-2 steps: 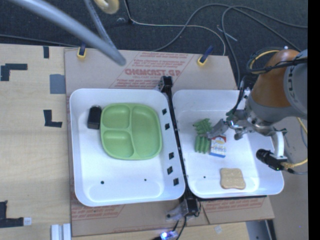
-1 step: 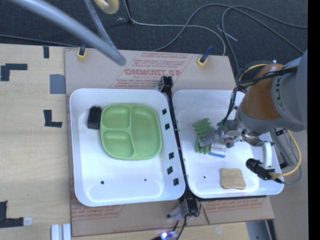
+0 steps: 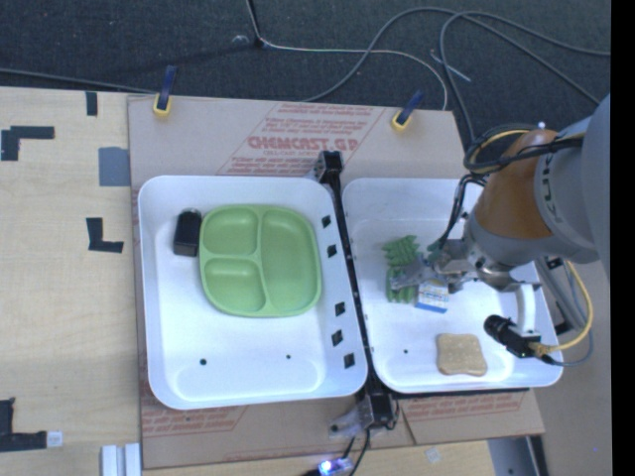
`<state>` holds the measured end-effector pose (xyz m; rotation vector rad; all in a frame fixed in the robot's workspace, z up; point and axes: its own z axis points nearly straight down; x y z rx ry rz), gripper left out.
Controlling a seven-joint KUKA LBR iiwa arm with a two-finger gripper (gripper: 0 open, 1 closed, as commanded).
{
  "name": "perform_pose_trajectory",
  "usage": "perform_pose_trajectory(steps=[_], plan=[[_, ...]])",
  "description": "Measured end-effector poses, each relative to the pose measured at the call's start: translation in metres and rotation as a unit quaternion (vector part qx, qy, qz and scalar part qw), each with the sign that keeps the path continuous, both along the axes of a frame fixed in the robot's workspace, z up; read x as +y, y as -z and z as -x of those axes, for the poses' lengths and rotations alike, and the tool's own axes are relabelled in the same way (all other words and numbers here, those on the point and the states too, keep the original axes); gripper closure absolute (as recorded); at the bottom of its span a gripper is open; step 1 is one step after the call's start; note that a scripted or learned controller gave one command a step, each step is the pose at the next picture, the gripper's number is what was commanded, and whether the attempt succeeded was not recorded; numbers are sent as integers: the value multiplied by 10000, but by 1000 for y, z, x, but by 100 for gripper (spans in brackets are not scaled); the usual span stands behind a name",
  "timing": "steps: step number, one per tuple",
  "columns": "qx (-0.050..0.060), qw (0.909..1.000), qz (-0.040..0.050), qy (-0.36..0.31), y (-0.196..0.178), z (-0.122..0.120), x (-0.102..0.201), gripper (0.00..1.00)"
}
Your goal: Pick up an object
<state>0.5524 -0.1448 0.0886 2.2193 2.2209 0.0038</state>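
In the right bin (image 3: 397, 201) a green leafy toy (image 3: 403, 266) lies near the middle, with a small white and blue packet (image 3: 432, 299) just right of it. A tan slice of toast (image 3: 461, 354) rests near the bin's front right. My gripper (image 3: 443, 268) is low over the right edge of the green toy and the packet, its wrist and orange band reaching in from the right. The arm hides how the fingers stand.
The left bin (image 3: 159, 296) holds a green divided plate (image 3: 261, 260) and a small black block (image 3: 187, 233) beside the plate's left edge. Black clips run along the divider (image 3: 342, 266) between the bins. Cables hang off the arm at the right.
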Motion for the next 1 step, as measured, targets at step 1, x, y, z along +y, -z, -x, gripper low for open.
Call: perform_pose_trajectory(steps=[1], plan=[[-26,10000,-5,-8,-12,-2,1,100]])
